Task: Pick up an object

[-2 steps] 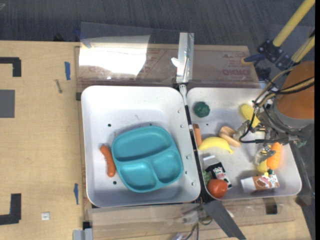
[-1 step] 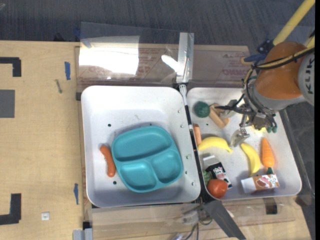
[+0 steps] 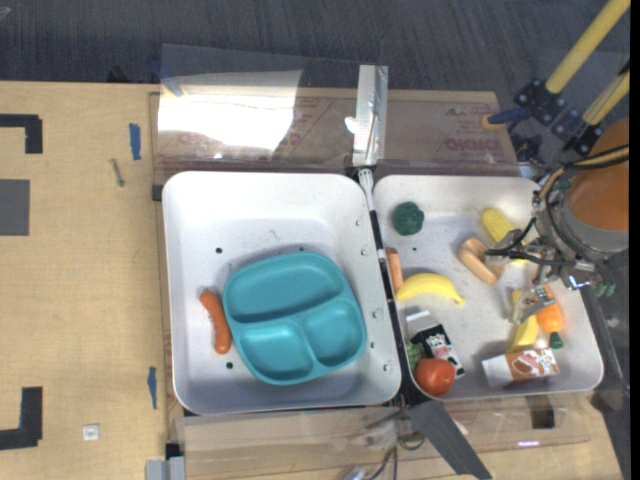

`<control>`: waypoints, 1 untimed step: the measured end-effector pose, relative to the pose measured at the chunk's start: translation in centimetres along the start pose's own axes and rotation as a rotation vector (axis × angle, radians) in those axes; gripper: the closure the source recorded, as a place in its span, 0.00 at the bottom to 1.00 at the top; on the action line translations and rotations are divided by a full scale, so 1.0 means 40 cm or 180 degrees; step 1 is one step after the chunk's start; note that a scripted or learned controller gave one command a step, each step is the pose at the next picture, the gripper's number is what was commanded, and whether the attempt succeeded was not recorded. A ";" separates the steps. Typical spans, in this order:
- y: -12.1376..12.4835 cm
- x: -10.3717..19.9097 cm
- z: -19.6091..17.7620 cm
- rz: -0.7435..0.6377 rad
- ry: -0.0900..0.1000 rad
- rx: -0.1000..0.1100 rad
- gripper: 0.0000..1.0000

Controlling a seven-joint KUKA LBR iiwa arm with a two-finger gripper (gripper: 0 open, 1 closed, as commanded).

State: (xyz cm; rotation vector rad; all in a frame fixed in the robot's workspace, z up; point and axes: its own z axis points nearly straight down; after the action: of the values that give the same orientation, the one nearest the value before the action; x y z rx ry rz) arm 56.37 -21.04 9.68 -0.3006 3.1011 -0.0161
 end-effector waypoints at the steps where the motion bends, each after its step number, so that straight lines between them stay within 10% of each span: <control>1: -0.018 0.058 -0.001 -0.0120 -0.0019 -0.0007 0.00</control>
State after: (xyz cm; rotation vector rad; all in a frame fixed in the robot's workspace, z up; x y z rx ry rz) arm 54.23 -22.19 9.69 -0.3587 3.0893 -0.0125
